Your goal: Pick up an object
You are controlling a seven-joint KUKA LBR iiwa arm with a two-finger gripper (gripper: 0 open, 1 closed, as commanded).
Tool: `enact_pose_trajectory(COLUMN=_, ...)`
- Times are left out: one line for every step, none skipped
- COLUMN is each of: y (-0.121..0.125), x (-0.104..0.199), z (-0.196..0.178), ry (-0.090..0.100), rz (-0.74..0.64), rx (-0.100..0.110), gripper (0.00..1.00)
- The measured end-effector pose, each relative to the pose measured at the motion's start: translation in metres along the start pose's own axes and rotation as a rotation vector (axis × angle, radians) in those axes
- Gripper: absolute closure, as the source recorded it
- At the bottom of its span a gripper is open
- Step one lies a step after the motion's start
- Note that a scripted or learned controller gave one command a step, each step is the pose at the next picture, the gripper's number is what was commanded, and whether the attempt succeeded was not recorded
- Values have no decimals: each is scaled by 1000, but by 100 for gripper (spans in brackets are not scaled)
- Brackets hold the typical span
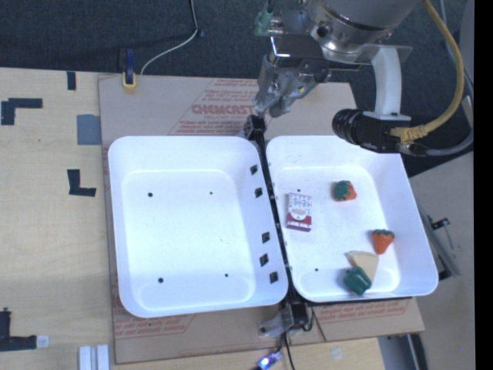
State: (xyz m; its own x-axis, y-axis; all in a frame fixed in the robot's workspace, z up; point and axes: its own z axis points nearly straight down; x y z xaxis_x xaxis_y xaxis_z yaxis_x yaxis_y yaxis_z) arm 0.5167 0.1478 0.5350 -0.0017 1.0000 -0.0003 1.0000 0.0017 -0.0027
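Objects for the picking all sit in the right bin, so let's run through them from the near edge back. Closest to us, a green toy piece lies by the near wall of that bin, and touching it just behind is a pale tan wedge. A little farther back, near the right wall, sits a small orange-red strawberry-like toy with a green top, apart from the wedge. Over toward the middle divider, a small red-and-white packet lies flat on the bin floor, well apart from the toys. Behind that, another small orange-and-green toy rests toward the bin's far half. The left bin sits snug alongside, its rim meeting the right bin's rim along a line of black clips. Both bins rest on a brown cardboard sheet with red printing, on a light wooden bench. At the far end, the gripper hangs above the cardboard just beyond the bins' far rims, over the seam between them, touching none of the objects; how wide the pincer stands, I cannot tell from here. Above it looms the grey arm with its orange band.
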Motion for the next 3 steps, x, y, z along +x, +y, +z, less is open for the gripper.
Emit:
enact_pose_trajectory(y=2, x=2, z=-9, ry=-1, rz=-2, rx=0, gripper=100)
enact_pose_trajectory(y=-15, x=84, z=2, ry=1, rz=-8, rx=1, gripper=100)
enact_pose_trajectory(y=-14, x=80, z=-9, ry=0, rz=-3, rx=0, gripper=100)
